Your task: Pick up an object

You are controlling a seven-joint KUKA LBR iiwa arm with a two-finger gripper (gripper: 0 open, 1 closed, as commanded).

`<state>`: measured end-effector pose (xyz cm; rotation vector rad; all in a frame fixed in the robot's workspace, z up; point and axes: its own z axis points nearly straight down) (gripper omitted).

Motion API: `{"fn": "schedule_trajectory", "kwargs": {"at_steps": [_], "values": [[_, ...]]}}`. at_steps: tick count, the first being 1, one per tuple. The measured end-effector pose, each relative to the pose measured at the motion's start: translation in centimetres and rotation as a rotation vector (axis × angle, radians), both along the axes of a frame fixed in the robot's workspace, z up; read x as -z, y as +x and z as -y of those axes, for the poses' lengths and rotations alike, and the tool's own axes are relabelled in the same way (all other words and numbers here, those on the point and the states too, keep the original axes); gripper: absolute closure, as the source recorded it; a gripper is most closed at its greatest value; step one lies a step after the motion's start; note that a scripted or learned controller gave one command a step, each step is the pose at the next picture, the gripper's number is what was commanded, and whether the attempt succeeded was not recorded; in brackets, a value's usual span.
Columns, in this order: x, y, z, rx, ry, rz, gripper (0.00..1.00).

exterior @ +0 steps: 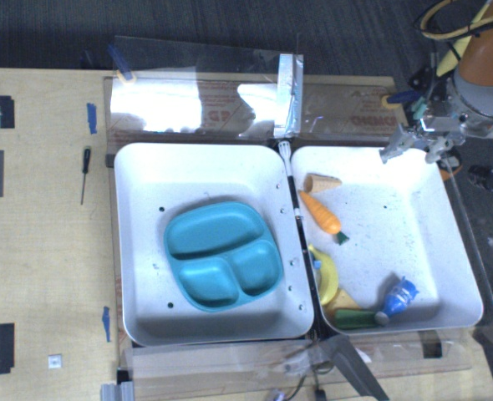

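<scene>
Camera view showed a pale wooden counter [38, 249] bearing two shallow white bins. Inside the left bin [138, 174] lay a blue plastic three-compartment tray [221, 253]. Along the right bin's [430, 224] left wall sat a tan cone [320, 183], an orange toy carrot [323, 215], a yellow banana [327, 281] and a green cucumber [355, 317], with a blue bottle [397, 297] near the front. Over that bin's far right corner hung the end effector [418, 144], empty; whether it was spread could not be told.
</scene>
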<state>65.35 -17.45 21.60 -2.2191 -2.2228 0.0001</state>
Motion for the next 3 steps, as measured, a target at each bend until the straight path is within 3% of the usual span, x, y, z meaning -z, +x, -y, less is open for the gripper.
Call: {"fn": "schedule_trajectory", "kwargs": {"at_steps": [1,2,3], "values": [[0.0,0.0,0.0,0.0,0.0,0.0,0.0],[12.3,1.2,-0.1,0.07,0.0,-0.003,0.0],[13.0,1.4,-3.8,0.018,0.001,0.0,0.0]]}}
